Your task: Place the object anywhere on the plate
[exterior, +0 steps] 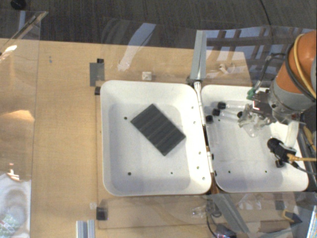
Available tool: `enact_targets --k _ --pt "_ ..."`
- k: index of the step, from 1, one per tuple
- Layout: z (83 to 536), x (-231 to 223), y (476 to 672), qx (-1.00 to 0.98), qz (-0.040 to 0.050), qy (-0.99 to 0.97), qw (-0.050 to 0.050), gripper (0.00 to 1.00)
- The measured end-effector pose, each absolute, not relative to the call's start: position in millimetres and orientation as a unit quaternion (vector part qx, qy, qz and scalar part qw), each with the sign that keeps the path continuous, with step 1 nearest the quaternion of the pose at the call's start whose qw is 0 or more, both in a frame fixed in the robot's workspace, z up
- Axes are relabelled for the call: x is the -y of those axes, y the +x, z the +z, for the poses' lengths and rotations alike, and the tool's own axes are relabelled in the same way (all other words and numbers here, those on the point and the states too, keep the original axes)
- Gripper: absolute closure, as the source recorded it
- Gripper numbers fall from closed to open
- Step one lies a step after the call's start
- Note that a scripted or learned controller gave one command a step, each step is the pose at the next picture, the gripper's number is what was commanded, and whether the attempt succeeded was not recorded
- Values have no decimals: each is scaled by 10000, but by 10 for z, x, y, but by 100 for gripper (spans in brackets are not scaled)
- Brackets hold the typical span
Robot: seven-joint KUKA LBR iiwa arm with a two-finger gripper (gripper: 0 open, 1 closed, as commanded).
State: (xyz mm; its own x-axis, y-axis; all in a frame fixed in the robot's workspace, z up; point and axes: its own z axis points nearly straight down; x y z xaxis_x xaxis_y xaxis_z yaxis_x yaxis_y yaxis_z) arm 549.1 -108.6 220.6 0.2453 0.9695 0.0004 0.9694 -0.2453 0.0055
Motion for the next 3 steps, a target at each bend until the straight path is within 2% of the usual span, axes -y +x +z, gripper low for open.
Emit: enact_targets --k 1,2,3 --pt "1899 1363 6004 -6362 6 7715 13 100" --pt "1186 1501 6347 -6365 97 7711 121 100" --pt "1116 1914 6697 -6786 -49 7343 -129 100"
